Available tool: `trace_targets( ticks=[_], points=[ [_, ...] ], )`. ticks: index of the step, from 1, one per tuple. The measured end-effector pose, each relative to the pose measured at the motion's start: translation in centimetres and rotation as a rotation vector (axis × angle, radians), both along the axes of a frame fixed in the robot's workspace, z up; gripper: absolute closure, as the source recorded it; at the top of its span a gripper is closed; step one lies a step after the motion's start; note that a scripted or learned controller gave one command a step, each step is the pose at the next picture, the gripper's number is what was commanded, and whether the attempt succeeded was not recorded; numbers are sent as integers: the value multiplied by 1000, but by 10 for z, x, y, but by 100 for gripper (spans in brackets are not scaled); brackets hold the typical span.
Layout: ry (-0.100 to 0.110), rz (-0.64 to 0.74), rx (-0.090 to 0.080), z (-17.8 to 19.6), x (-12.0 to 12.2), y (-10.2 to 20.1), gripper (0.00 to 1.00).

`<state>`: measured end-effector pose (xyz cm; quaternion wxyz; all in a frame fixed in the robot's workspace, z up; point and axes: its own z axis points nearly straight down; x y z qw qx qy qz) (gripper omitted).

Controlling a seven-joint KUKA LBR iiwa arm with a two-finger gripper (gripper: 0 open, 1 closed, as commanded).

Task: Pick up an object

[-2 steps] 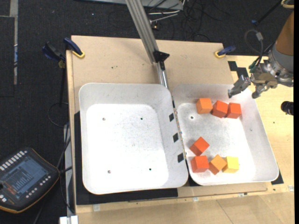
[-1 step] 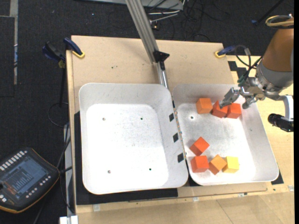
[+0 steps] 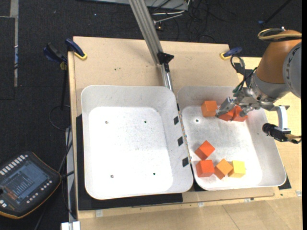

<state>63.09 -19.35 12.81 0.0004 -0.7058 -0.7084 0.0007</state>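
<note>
Camera view: right bin (image 3: 268, 171) holds six blocks, my gripper (image 3: 229, 111) low among two. Whether my fingers grip, I cannot tell. Left bin (image 3: 91, 99) offers open floor.

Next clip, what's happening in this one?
The arm has its gripper down in the right bin, at a red block near the bin's far side, with an orange block just to its left in view. Whether the red block is actually gripped cannot be told. Four more blocks sit near the front of the bin: a red-orange one, a red one, an orange one and a yellow one. The left bin is beside it.
</note>
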Motion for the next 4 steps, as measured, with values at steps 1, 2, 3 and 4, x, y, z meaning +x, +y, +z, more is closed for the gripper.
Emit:
trace_targets(
  ticks=[1,2,3,4],
  points=[
    [-7,0,-1,14,2,0,100],
    [-10,0,-3,74,12,0,100],
    [-4,0,-1,73,13,0,100],
    [-2,3,2,85,3,53,100]
  ],
)
